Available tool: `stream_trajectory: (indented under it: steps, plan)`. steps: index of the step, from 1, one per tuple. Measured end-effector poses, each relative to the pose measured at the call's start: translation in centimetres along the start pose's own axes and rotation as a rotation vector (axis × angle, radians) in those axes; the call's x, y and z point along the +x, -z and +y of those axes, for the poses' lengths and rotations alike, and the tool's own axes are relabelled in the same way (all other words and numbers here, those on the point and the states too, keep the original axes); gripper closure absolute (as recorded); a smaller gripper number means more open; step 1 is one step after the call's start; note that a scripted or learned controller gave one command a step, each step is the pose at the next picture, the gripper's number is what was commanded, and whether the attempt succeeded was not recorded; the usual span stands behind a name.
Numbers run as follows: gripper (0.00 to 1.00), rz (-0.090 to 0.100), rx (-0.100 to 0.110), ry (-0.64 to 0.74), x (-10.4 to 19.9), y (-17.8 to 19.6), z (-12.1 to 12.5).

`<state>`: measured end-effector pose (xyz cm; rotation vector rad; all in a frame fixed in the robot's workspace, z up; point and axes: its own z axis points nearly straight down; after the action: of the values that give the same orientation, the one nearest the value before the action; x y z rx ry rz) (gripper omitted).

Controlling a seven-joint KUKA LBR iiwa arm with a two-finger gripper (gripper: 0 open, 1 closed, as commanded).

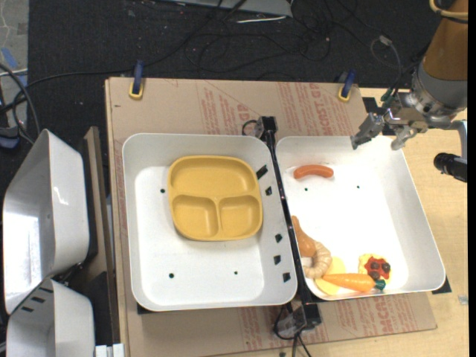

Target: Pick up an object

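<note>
Nearest the camera, in the right bin (416, 207), a small heap of toy food crowds the near edge: an orange carrot (348, 280) lies flat along the near wall, with a yellow piece topped in red and green (375, 265) just beside its right end. To the left of these a pale shrimp-like piece (320, 261) curls against a tan drumstick-shaped piece (303, 236) that runs along the divider side of the bin; a flat yellow piece (336, 265) shows beneath them. Farther back in the same bin, well apart from the heap, an orange-red sausage (313, 172) lies by itself near the far left corner. In the left bin (141, 222) a yellow divided plate (216, 197) with three compartments sits toward the far middle. Both bins rest on a sheet of cardboard (223, 103) held by yellow clamps (136, 88) at its far edge. Over the far right corner of the right bin hangs the gripper (381, 134), its two dark fingers spread apart with nothing between them, well to the right of the sausage. Above it the arm (450, 58) rises out of the frame at the far right.
</note>
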<state>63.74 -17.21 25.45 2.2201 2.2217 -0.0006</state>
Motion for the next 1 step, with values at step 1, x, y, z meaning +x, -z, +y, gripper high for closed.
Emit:
stream_trajectory:
  steps: [1]
  plan:
    - [0.0,0.001,0.006,-0.002,-0.07,-5.69,-1.05]
